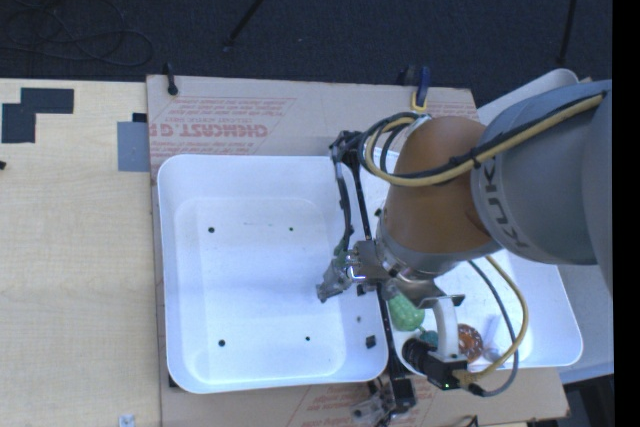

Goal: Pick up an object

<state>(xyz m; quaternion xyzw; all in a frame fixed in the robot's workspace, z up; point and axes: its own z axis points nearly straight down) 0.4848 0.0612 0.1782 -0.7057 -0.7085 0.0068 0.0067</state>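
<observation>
The arm (470, 195) leans in from the right of the frame over the seam between the two white bins, its gripper (345, 280) low at the right edge of the left bin (250, 265); from here I cannot tell how it is set. Just below the wrist, in the lower centre-right of the frame, a green object (405, 313) lies in the right bin (560, 325), partly hidden, so its long axis is unclear. A round reddish-brown object (468, 343) sits near it, towards the lower right.
</observation>
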